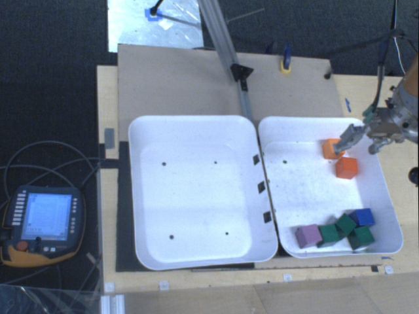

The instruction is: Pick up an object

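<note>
Fingers spread wide over right bin, beside orange cube

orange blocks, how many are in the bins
2, both in the right bin near its far right side: one orange block partly behind the gripper, the other orange block just in front of it. More could be hidden under the gripper.

Dark carpet floor all around a pale wood bench. A shiny foil-looking sheet lies on the floor up top with a bit of blue tape. On the left sits a pendant, its cables looping over the carpet.
</note>
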### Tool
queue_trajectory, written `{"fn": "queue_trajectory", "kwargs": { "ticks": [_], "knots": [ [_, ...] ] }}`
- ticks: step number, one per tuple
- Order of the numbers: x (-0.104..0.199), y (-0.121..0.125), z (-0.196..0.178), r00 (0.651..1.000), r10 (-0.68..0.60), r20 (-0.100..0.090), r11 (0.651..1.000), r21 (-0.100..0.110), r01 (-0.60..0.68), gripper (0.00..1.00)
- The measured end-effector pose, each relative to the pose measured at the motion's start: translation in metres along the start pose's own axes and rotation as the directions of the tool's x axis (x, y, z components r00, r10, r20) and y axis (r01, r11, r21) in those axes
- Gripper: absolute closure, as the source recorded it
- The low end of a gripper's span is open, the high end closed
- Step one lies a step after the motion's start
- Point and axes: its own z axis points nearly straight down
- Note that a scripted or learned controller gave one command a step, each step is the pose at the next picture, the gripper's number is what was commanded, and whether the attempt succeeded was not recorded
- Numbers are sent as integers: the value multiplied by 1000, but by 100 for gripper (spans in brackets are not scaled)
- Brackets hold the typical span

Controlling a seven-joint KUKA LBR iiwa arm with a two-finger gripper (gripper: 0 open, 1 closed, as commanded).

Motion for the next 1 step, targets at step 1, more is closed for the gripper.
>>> {"fn": "queue_trajectory", "kwargs": {
  "ticks": [1],
  "knots": [
    [0, 0, 0, 1000, 1, 0, 1000, -1, -1, 0]
  ]
}}
